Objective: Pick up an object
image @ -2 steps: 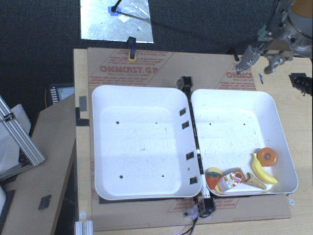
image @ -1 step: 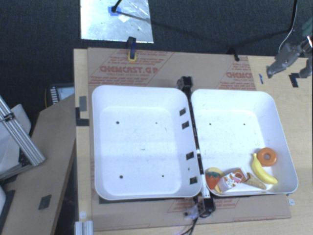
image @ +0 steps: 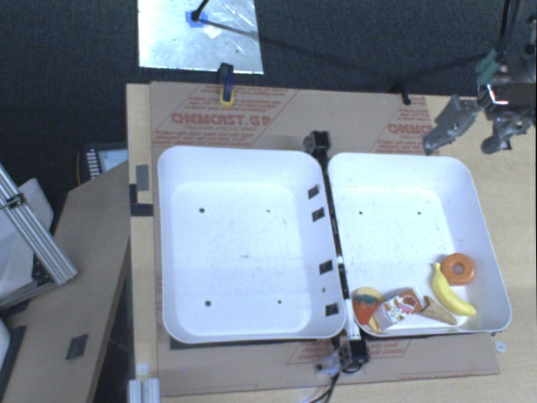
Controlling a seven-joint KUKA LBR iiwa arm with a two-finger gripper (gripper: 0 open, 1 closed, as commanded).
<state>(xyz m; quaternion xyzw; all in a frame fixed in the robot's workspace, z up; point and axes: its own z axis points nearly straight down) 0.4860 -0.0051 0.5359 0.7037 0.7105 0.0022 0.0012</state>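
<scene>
My gripper hangs open at the upper right, above the far right corner of the right bin, with nothing between its fingers. The objects lie far from it, along the right bin's near edge: a yellow banana, an orange ring-shaped donut beside it, a red and white packet, a brown cone-shaped piece, and a red and yellow round fruit in the near left corner.
The left bin sits beside the right one, joined by a black hinge strip. A metal sheet lies beyond the bench. A yellow clamp sits at the cardboard's far edge.
</scene>
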